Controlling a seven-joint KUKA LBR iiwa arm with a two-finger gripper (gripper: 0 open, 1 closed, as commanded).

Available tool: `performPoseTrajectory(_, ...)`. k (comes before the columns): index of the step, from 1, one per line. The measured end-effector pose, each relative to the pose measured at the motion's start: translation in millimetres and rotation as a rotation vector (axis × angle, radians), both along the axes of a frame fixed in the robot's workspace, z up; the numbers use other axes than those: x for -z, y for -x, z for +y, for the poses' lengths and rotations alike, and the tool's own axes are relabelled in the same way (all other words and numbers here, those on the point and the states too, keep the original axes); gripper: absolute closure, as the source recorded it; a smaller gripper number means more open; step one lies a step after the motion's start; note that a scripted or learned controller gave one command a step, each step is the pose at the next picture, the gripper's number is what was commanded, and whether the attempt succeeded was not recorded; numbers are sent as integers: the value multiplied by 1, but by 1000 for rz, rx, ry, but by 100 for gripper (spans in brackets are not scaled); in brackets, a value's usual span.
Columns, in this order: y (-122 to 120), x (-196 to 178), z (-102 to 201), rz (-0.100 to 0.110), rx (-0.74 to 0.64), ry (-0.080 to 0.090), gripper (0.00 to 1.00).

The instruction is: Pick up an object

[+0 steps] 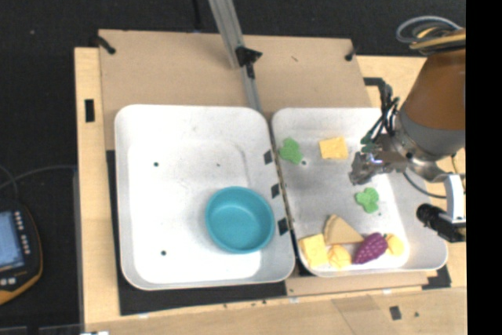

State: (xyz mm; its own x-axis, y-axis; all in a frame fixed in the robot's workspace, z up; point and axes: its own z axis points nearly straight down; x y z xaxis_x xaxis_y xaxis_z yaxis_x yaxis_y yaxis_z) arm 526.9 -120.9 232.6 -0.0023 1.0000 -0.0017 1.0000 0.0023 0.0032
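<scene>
In right bin (408,129): two green pieces (292,151), gripper (362,171) grip state unclear.

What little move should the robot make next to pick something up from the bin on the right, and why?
Probably a short drop straight down. The hand hangs in the right bin, just above a small green piece, with bare floor around that piece. The yellow block lies off to the side, and the purple grapes sit crowded among other pieces, so the green piece looks like the nearest, least cluttered target.
</scene>
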Motion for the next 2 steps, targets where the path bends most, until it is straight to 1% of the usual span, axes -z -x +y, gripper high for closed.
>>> performPoseTrajectory(1,5,-52,7,0,-1,0,100)
performPoseTrajectory(2,-4,-34,58,3,-4,-2,100)
